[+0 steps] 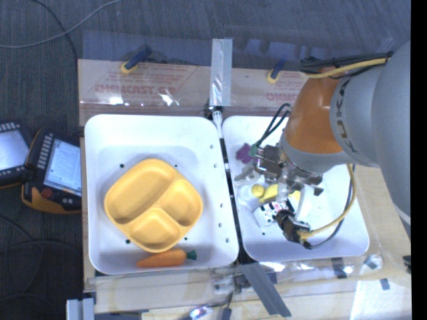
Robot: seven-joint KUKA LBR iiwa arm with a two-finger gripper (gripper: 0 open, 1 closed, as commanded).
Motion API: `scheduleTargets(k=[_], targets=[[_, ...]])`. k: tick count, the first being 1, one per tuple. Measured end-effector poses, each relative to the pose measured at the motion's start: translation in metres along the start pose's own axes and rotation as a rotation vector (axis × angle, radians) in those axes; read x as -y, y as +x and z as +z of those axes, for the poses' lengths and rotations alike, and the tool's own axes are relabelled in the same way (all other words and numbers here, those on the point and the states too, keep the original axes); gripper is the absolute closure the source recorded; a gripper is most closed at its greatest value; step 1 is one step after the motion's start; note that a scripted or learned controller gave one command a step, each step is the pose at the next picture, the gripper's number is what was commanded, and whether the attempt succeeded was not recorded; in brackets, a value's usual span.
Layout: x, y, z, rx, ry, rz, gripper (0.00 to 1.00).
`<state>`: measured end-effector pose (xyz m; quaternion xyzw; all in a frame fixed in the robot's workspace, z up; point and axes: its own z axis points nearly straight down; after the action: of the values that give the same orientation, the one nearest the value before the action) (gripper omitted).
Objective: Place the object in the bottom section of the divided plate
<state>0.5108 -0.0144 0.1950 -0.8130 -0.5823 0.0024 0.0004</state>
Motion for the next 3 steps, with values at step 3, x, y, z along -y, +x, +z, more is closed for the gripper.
scheduleTargets(k=[3], targets=[[-0.065,-0.104,-0.190,0.002,-0.006,-0.459,0.00]])
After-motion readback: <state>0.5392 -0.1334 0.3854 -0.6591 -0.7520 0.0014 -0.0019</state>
